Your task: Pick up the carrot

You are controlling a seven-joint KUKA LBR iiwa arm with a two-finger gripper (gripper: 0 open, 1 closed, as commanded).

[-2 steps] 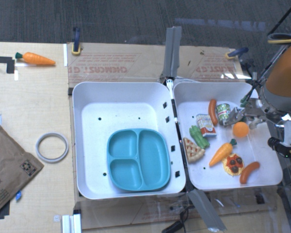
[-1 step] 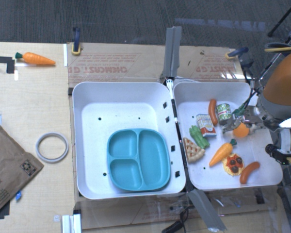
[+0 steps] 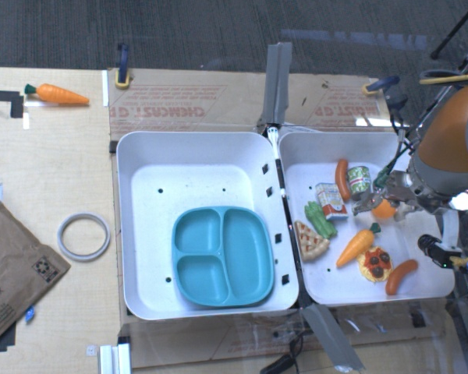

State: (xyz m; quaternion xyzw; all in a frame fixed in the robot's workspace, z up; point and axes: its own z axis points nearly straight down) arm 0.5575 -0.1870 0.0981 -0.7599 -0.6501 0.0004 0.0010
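Note:
An orange carrot (image 3: 356, 248) with a green top lies slanted in the right bin (image 3: 429, 291), between a pizza slice (image 3: 312, 240) and a small round pizza (image 3: 374, 264). My gripper (image 3: 374, 202) hangs over the right bin's middle, above and slightly right of the carrot and apart from it. A small orange object (image 3: 385, 209) sits right under the gripper, partly hidden by it. A second carrot (image 3: 60, 94) lies on the bench far to the left, outside both bins.
The right bin also holds a red sausage (image 3: 342, 179), a green-labelled can (image 3: 359, 180), a small packet (image 3: 330, 199), a green vegetable (image 3: 320, 218) and another sausage (image 3: 401, 276). A teal divided plate (image 3: 222, 255) sits in the left bin (image 3: 140, 209). A tape ring (image 3: 83, 235) lies on the bench.

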